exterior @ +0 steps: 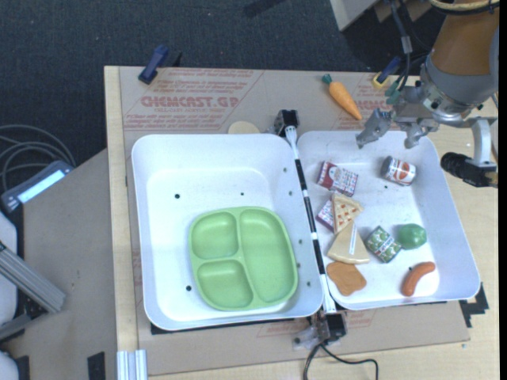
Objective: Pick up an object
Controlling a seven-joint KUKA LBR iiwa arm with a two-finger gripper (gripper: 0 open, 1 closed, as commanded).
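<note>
Camera view | gripper (393, 130) fingers apart, nothing held | small red-and-white tin can (398, 170) lies just below it (long axis roughly crosswise) in right white bin (455, 220).

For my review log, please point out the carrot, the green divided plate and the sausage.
carrot (343, 96): camera view, middle of its orange body.
green divided plate (238, 235): camera view, ridge between compartments.
sausage (417, 278): camera view, mid-length.

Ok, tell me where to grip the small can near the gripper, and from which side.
Grip the can across its round body from above. It lies on its side in the right bin, apart from the other items, with free floor around it. The gripper hangs open just above it.
</note>
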